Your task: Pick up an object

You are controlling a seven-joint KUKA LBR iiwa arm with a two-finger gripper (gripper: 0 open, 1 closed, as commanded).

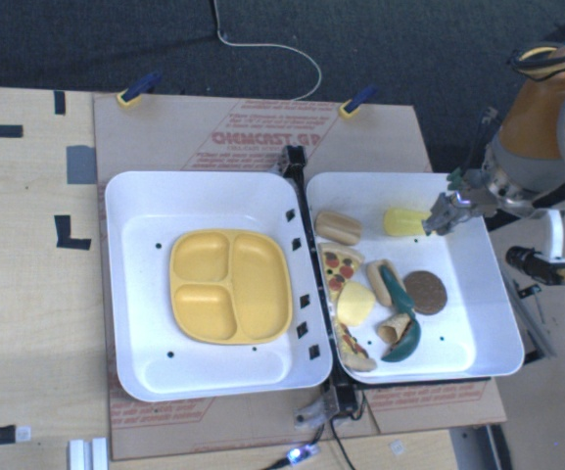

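From my remote station I log the gripper [443, 213] at three o'clock over the right bin [478, 355], finger state I cannot tell, touching a yellow piece [400, 222], with bun [338, 228], pizza slice [340, 268], brown disc [425, 292] and teal utensil [400, 311] crowded toward seven o'clock, and a yellow divided plate [231, 286] in the left bin [135, 360].

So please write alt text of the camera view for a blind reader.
The robot gripper hovers beside a yellow toy in the right bin, which also holds toy foods. The left bin holds a yellow divided plate.
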